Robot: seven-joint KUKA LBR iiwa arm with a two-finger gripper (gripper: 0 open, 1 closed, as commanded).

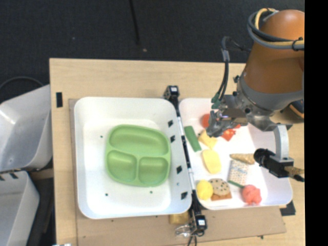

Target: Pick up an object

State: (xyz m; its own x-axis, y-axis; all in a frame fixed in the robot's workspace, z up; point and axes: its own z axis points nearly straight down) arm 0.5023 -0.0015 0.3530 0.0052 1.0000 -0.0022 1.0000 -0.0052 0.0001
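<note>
The grey two-finger gripper (219,123) hangs low over a small red toy piece (229,134) in the shallow white right bin (277,191), its grasp impossible to judge, nothing visibly lifted yet.

Green tray (137,155) in a white bin (87,199); below the hand (221,121), yellow lemon (204,189), speckled cookie (221,187), pink ball (250,193); tan table (102,76)

My arm (271,60) at the upper right is a rounded orange band over a grey wrist, black cables (224,76) looping beside it, ending in a dark metal gripper (219,123).
</note>
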